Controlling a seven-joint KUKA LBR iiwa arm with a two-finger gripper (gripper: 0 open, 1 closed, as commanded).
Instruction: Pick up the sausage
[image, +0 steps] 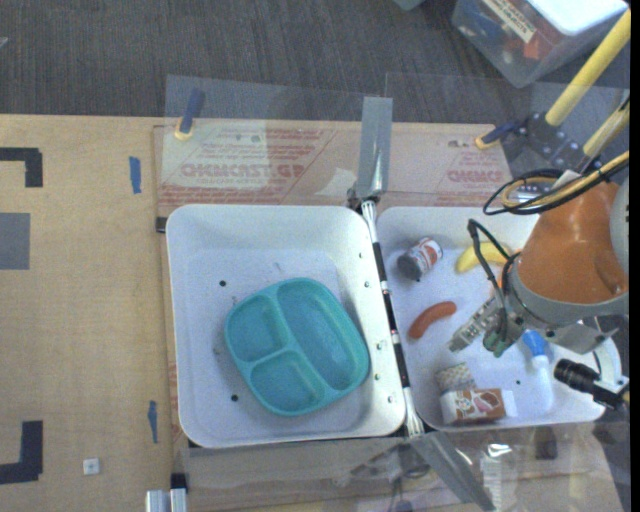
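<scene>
I am reaching in over a pale wooden bench (80, 330) marked with black squares and strips of blue tape, with dark grey carpet (200, 40) lying beyond its far edge. Two shallow white bins are sitting side by side on it. The left bin (200, 240) is holding a teal divided plate (295, 345). Clear plastic sheets are standing behind the bins, and red lettering is showing on the cardboard under them, too faint for me to read.

My claw (480, 330) is hanging low over the right bin (420, 230), and I cannot tell how it is set. The sausage (432, 319) is lying on that bin's floor just to the left of my claw, apart from it, slanting up toward the right. Beyond it a small can (420, 257) is lying on its side, with a yellow banana (478, 258) beside it. Nearer the front, a small carton (478, 404) with a red and white label is resting, its print too small to read.
</scene>
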